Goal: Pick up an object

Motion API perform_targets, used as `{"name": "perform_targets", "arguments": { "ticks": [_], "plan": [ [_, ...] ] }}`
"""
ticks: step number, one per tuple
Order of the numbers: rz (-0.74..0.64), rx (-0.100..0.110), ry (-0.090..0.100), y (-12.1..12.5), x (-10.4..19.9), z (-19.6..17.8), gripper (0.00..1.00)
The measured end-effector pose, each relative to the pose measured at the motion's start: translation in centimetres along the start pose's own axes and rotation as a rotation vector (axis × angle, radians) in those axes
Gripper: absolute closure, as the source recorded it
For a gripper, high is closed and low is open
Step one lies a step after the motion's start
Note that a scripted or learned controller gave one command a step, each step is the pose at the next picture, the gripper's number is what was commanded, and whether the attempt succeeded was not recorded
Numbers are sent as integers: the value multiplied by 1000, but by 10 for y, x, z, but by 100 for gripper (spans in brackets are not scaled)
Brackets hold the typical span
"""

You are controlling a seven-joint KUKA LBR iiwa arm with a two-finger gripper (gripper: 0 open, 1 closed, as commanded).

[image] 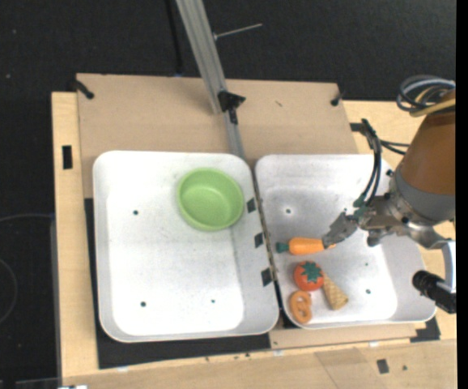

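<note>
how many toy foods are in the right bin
4, all in the right bin: a carrot at the claw tip, a tomato below it, a cone-shaped piece to the tomato's right, and an orange piece by the near rim. The arm could hide more.

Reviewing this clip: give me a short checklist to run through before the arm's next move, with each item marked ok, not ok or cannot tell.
1. Gripper is near a target: ok, its tip is at the right end of the toy carrot.
2. Carrot is between the fingers: cannot tell.
3. Carrot lies free of neighbours: ok, the toy tomato sits apart below it.
4. Carrot is clear of the bin wall: not ok, its green end is close to the right bin's left wall.
5. Green bowl is out of the way: ok, it is in the left bin.
</note>
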State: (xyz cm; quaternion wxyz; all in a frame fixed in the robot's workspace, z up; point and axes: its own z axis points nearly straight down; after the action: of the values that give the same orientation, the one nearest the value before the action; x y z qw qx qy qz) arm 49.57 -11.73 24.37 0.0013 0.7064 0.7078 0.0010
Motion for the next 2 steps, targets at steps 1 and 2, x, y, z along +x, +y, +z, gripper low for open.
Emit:
{"name": "perform_targets", "arguments": {
  "ticks": [1, 2],
  "plan": [
    [3, -1, 0, 0, 0, 0, 0],
    [2, 7, 0, 1, 3, 63, 0]
  ]
}}
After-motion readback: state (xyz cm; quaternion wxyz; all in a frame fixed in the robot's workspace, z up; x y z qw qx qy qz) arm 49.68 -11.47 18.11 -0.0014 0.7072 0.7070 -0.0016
